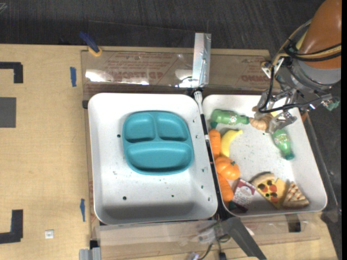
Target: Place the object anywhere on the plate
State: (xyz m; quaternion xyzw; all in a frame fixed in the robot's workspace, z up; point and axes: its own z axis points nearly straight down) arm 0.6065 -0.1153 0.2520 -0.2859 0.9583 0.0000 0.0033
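A small tan, knobbly object is seen beneath the gripper in the right bin; the jaws' state cannot be told. The teal, three-sectioned plate lies apart.

I am counting two white bins, one teal plate, two green bottles, one banana, one pizza slice.

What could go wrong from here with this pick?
1. The gripper hangs over a crowded corner: a tan piece and two green bottles sit close together, so it may catch the wrong one or nudge both.
2. The plate sits in the other bin, so a weak hold could drop the item crossing the rims.
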